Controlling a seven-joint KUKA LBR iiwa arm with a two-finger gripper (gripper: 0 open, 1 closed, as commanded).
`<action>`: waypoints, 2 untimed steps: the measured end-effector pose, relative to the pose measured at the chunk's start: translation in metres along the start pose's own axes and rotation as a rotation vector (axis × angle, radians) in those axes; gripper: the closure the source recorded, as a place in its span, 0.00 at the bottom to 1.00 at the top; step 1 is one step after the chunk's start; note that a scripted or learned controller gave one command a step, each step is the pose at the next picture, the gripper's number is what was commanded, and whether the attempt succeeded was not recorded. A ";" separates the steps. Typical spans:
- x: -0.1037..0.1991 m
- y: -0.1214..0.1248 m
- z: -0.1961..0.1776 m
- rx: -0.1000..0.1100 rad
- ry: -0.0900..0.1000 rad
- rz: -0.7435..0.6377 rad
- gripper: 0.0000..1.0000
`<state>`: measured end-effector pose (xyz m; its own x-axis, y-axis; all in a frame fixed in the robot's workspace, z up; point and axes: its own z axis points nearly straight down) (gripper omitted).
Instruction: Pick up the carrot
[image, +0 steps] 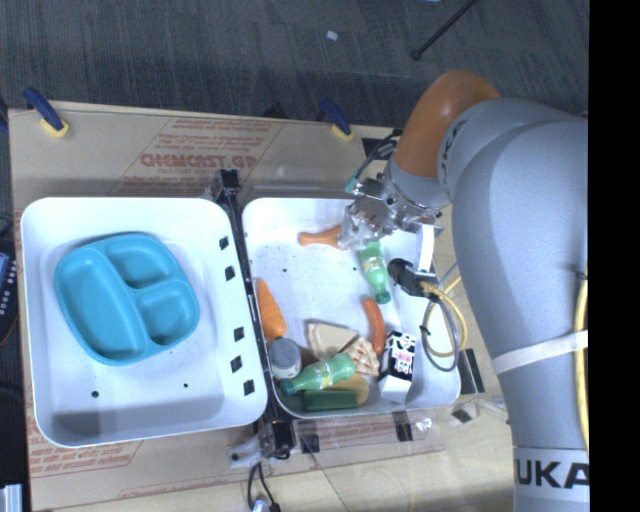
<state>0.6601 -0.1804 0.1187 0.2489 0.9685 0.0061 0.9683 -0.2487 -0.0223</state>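
An orange carrot (268, 308) lies along the left wall of the right bin (300, 215), about halfway down. A second, smaller orange stick (375, 322) lies further right in the same bin. My gripper (362, 228) hangs over the bin's upper right part. It is beside the thick end of a tan drumstick (320, 237) and just above the top of a small green bottle (374, 270). The gripper is well up and to the right of the carrot, apart from it.
At the right bin's near end sit a grey can (284, 355), a bread slice (328, 338), a lying green bottle (322, 375), a dark green piece (335, 400) and a cow-patterned carton (400, 358). A blue divided plate (125, 295) rests in the left bin (40, 400).
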 end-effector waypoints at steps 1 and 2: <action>0.110 -0.031 -0.076 -0.024 0.000 -0.017 1.00; 0.105 -0.032 -0.073 -0.017 -0.004 -0.011 0.00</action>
<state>0.6572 -0.0717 0.1928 0.2385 0.9711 0.0025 0.9711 -0.2385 -0.0048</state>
